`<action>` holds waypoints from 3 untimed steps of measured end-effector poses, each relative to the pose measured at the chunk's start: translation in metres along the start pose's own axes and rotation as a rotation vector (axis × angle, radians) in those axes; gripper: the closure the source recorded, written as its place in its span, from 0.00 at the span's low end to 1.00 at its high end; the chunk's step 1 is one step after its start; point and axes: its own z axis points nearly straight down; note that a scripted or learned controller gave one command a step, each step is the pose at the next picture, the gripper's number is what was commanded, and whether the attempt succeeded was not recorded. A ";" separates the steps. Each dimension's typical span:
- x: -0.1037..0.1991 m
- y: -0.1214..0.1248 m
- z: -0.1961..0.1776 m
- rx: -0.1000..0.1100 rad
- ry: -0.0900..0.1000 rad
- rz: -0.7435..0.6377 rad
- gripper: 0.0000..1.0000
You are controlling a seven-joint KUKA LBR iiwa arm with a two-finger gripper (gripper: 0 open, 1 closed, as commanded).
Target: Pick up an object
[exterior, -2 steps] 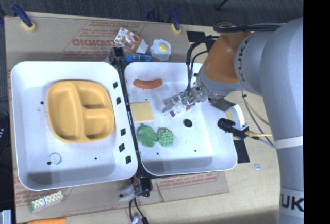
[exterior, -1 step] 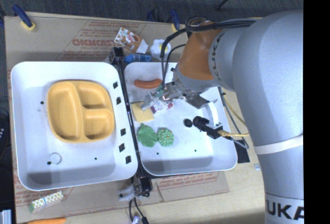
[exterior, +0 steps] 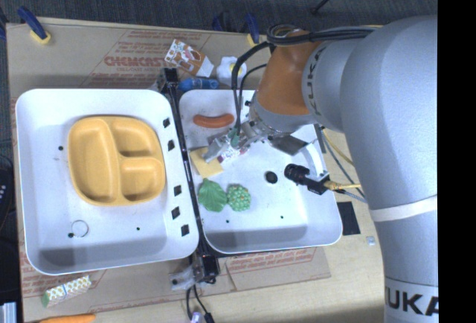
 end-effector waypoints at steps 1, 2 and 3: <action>-0.006 0.015 0.001 0.000 0.003 -0.148 0.00; 0.026 -0.082 -0.038 0.009 0.012 -0.015 0.00; -0.006 0.005 0.001 0.001 0.006 -0.176 0.00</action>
